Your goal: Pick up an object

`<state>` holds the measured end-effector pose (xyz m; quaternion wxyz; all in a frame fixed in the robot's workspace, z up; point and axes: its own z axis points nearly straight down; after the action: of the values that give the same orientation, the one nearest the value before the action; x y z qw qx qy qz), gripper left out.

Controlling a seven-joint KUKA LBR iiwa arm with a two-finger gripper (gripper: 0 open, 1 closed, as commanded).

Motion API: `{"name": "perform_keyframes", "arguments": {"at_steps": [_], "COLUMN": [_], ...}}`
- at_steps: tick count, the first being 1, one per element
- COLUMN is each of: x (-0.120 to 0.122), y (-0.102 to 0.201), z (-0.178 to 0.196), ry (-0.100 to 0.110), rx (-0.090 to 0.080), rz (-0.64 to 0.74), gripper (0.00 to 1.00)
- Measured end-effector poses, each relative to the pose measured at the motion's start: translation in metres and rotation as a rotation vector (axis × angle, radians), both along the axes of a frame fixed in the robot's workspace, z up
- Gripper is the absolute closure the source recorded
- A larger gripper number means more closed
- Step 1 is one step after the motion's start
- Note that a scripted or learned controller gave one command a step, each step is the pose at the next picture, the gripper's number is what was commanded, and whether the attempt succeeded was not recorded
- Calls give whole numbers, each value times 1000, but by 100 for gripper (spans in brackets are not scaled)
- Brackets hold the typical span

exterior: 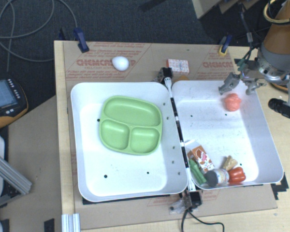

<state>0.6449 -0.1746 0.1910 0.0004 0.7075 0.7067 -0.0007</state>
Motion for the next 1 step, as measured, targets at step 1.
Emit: {"name": "perform_keyframes", "arguments": {"at_steps": [1], "x": [21], "y": [-23], "z": [-88], "ry": [1], "rx": [2], "rz": [1], "gripper": [0]}}
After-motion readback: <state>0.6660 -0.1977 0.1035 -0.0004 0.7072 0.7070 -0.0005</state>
